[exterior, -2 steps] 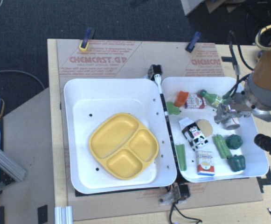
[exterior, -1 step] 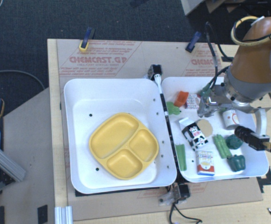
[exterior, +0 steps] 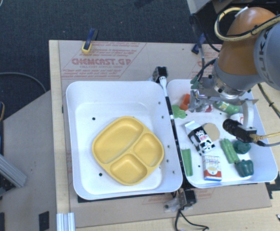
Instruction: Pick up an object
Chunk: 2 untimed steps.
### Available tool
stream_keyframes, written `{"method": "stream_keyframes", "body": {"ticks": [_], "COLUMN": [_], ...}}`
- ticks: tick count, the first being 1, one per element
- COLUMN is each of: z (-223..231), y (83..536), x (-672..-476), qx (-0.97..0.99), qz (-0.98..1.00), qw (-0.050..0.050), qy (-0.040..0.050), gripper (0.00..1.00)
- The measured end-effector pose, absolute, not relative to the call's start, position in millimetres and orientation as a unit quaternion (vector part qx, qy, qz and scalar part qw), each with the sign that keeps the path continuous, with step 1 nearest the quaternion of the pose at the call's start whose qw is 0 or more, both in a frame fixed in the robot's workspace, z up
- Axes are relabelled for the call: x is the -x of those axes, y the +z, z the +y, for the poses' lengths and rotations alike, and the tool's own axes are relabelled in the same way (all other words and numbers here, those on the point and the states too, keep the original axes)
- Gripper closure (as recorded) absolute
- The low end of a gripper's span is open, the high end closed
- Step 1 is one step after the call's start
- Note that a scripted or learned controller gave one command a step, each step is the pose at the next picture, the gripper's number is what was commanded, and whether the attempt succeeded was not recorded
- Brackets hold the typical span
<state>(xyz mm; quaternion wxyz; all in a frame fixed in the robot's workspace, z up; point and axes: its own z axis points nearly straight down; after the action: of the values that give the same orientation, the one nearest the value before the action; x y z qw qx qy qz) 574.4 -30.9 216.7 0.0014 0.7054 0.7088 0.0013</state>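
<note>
My gripper (exterior: 200, 104) hangs low over the far part of the right bin (exterior: 267, 150), under the orange-banded wrist. Just left of it lie a small orange carrot-like piece (exterior: 185, 100) and a light green piece (exterior: 179, 112). Nearer the front are a black-and-white cow-patterned item (exterior: 201, 139), a tan disc (exterior: 212, 131), a green pod (exterior: 229, 151), a teal piece (exterior: 241, 147), a dark green pepper (exterior: 246, 167), a red-and-white carton (exterior: 212, 168) and a long green stick (exterior: 186, 161). Nothing can be seen held in the gripper.
The left bin (exterior: 77, 105) holds a yellow divided plate (exterior: 128, 149). The two bins meet along a ridge (exterior: 171, 121). The arm's bulk covers the right bin's far right corner. A yellow-and-blue clamp (exterior: 88, 42) sits on the board's far edge.
</note>
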Motion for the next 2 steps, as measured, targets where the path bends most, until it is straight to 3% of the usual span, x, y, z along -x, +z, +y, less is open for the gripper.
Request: {"method": "stream_keyframes", "body": {"ticks": [1,2], "z": [2.3,10.4], "y": [229.4,216.0], "x": [-608.3,-601.9], "qx": [-0.705,-0.707], "qz": [0.709,0.708], "qw": [0.002,-0.002], "qy": [0.0022,-0.0013], "gripper": [1.0,1.0]}}
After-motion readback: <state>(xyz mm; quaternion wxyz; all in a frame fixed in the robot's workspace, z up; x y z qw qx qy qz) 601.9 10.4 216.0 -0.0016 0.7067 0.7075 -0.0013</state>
